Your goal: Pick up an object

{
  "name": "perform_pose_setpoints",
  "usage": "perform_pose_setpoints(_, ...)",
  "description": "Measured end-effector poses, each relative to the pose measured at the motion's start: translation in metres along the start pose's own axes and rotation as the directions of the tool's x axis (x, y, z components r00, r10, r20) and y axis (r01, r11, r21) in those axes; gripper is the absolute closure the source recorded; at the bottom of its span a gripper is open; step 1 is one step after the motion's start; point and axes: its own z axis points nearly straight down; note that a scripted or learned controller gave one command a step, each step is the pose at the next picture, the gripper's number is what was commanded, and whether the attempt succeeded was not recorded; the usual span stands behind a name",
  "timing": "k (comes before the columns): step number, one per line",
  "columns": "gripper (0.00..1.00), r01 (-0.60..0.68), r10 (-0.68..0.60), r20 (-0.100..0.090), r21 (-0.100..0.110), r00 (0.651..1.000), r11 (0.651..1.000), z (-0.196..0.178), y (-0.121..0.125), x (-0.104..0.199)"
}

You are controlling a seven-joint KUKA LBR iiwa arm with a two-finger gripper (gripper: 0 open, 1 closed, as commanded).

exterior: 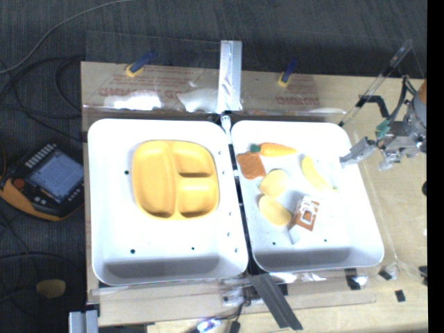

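Text check | I read nothing legible | red print on plastic sheet [208, 92] behind bins too blurred to read

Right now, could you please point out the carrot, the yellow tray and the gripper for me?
carrot [277, 149], camera view, middle of its orange body.
yellow tray [155, 179], camera view, floor of its large left compartment.
gripper [397, 146], camera view, its lower end over the right bin's edge.

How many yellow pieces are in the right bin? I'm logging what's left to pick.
3: one toward the bin's right side, one at centre, one just below it. Others could be hidden beneath.
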Motion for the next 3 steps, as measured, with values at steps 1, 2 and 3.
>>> perform_pose_setpoints(1, 0.00, 0.102, -0.102, 0.000, 0.000, 0.995, 0.995, 0.102, 0.044, 0.013)
perform_pose_setpoints(2, 0.00, 0.106, -0.106, 0.001, -0.002, 0.994, 0.994, 0.172, 0.053, 0.025)
perform_pose_setpoints(3, 1.00, 0.107, -0.107, -0.001, -0.002, 0.994, 0.994, 0.163, 0.053, 0.027)
